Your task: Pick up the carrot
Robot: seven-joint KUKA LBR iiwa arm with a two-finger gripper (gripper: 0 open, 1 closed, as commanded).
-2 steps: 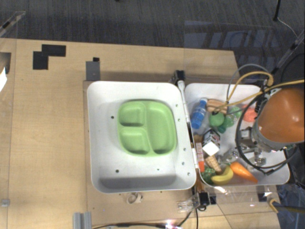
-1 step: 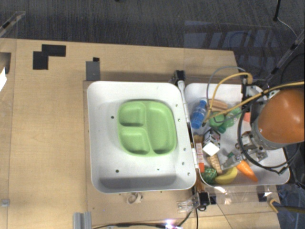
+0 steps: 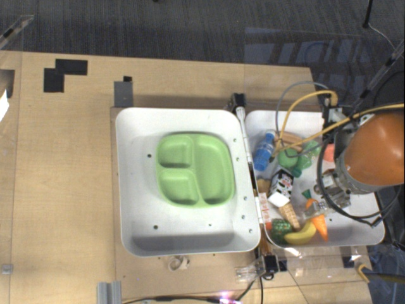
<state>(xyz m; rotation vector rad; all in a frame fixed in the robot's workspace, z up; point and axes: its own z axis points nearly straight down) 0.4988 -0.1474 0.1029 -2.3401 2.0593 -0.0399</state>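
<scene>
Dark grey carpet noted behind a pale wooden bench (image 3: 63,189). Found two shallow white bins mounted side by side on that bench: left bin (image 3: 133,170) and right bin (image 3: 373,233).

Left bin:
- Recorded one green divided tray (image 3: 193,170) lying flat near the middle, with three compartments.

Right bin:
- Located the carrot (image 3: 321,227) in the front part, near the front wall, lying tilted with its orange body resting against the bin floor.
- Observed a yellow banana (image 3: 300,234) just beside the carrot on its left, touching or nearly touching it; could not resolve which.
- Logged a tan waffle-patterned piece (image 3: 289,215) just behind the banana.
- Logged a small black-and-white item (image 3: 283,183) toward the middle of the bin.
- Logged a blue bottle (image 3: 262,151) against the left wall, tilted.
- Logged a green object (image 3: 289,158) beside the bottle, on its right.

Arm:
- Entered from the right, with the orange band (image 3: 376,151) above the right bin's right half.
- Placed the gripper (image 3: 330,195) below the band, over the bin, behind the carrot and apart from it.
- Could not tell the gripper's opening: blurred and crowded by cables (image 3: 297,103).
- Saw nothing held in the gripper; carrot recorded as resting in the bin.
</scene>
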